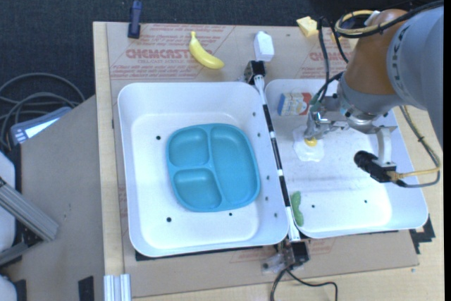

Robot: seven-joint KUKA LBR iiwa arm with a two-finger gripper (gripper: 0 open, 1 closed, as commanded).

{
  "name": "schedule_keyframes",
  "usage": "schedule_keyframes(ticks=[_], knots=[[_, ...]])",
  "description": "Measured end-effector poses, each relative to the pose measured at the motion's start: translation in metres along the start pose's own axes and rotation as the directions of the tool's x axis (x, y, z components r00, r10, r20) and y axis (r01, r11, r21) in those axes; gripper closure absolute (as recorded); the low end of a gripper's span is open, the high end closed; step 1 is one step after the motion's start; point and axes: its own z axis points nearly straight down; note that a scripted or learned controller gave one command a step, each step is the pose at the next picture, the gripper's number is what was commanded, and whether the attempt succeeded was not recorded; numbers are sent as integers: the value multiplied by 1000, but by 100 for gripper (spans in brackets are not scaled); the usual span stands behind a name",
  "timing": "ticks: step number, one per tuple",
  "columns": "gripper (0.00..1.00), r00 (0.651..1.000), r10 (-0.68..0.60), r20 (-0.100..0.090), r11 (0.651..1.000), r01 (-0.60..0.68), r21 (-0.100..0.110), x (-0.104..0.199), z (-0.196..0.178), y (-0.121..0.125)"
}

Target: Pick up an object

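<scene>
Two white bins: left bin (141,151) holds a blue tray (211,167); right bin (366,218) has the gripper (311,132) low over a small pale object (310,149). Claw state: cannot tell. Carton (292,104) at back, green item (297,208) at front-left edge.

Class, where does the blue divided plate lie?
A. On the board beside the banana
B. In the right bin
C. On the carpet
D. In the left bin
D: the plate lies flat on the floor of the left bin, while the banana lies on the board behind it.
</scene>
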Motion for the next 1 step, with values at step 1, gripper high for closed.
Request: schedule_keyframes(ticks=[1], knots=[[100,1000,0,0,1000,0,-5,6,-72,-29]])
